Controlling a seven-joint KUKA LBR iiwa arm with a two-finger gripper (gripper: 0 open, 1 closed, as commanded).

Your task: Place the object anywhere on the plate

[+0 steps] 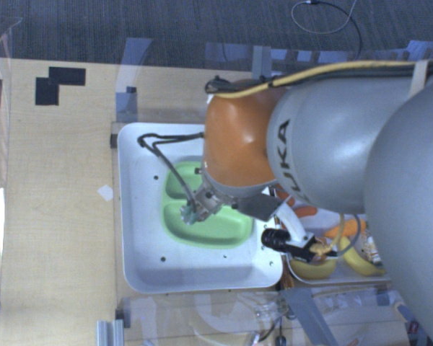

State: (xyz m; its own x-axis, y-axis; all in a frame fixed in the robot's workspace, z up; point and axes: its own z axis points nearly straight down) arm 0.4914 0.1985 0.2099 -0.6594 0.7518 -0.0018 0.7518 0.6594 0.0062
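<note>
The shallow white left bin (141,215) has open floor along its left and bottom sides. A light green plastic plate (224,229) occupies its centre-right. The grey arm with its orange band (234,139) overhangs the plate's upper right, blocking access from that side. Yellow and orange items (346,254) crowd the right bin.

Bench (58,251): pale wood surface, with black angular marks near its far left corner.
Left bin (141,258): shallow, white, resting directly on the bench.
Right bin (332,281): just beside the left one, mostly hidden under the arm.
</note>
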